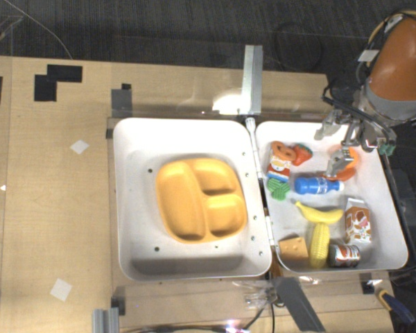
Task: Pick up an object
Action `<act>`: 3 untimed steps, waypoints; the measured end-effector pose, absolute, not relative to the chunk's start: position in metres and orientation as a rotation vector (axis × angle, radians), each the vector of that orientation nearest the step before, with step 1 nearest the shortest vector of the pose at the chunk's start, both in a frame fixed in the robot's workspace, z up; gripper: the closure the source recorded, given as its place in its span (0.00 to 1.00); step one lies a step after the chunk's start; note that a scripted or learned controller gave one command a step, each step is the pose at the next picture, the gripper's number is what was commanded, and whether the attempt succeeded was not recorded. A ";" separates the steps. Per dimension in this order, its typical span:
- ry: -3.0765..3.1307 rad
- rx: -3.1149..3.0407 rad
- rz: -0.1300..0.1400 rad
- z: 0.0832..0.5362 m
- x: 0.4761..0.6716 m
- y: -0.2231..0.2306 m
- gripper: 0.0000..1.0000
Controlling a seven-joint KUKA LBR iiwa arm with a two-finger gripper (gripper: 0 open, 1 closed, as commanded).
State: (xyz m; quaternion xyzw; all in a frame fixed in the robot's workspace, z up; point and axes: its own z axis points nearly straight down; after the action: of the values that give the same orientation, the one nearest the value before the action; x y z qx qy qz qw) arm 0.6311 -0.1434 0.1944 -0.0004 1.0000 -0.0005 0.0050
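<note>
There are two white bins side by side. The left bin (135,207) holds one thing, a yellow tray (200,198) with three dips, sitting in the middle with bare white floor all around it.

The right bin (395,234) is packed with toys. I count one blue bottle (317,184) lying on its side, one banana (319,214), one corn cob (319,243), one wedge of cheese (293,248), one small can (344,255) and one little carton (358,225). There is also a red and orange packet (286,157), a green bit (279,188) under it, and something orange (350,164) near the far right wall.

The toys sit close together, many of them touching. The can and the cheese are right by the front edge. The top part of this bin has the most open floor.

The gripper (341,159) hangs low over the top right part, just above the blue bottle and beside the orange thing. I cannot tell if its fingers are open or closed, or if it holds anything.
</note>
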 end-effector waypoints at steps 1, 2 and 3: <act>3.110 0.294 -0.001 0.107 0.637 -0.123 0.00; 3.029 0.786 0.003 0.146 0.637 -0.118 0.00; 2.630 1.691 0.013 0.096 0.630 -0.103 0.00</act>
State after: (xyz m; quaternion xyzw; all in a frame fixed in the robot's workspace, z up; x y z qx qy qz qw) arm 0.6297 -0.1030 0.0961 0.5408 0.8411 0.0043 0.0072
